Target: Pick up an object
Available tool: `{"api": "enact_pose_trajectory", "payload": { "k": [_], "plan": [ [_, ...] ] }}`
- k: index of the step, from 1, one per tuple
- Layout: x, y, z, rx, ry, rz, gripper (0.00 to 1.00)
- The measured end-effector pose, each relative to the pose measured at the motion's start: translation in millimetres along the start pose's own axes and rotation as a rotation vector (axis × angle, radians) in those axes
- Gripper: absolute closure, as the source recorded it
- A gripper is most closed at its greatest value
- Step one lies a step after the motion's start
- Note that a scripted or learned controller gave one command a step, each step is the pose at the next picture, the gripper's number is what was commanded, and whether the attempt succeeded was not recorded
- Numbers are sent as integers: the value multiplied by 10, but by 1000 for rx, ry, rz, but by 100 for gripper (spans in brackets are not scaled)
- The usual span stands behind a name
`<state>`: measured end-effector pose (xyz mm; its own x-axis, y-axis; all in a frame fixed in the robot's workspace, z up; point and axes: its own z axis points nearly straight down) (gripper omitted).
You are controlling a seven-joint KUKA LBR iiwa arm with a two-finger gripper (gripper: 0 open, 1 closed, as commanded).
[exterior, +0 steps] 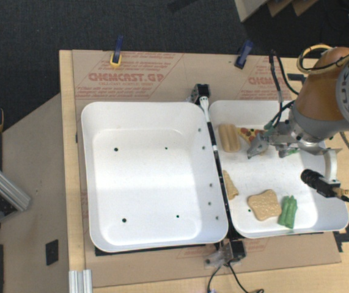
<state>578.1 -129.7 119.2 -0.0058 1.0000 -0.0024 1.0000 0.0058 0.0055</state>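
Pincer [271, 144] over right white bin [327, 215].

Two white bins sit side by side on a brown board. The left bin [101, 182] is bare white. The arm [324, 99] reaches over the right bin [321, 221] from three o'clock, its gripper [271, 144] near a tan bread piece [228, 137]. Toward five o'clock, a toast slice [264, 204] touches a green vegetable [288, 212].
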Motion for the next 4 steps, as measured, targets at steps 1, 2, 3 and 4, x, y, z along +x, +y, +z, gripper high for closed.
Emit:
{"api": "enact_pose_trajectory", "payload": {
  "k": [1,2,3,4],
  "plan": [
    [-244,614,-704,-6,-2,3,0],
    [-205,897,-1640,-9,-2,3,0],
    [147,855,-2005,-3,2,2,0],
    [441,576,-2449,-1,2,3,0]
  ]
}}
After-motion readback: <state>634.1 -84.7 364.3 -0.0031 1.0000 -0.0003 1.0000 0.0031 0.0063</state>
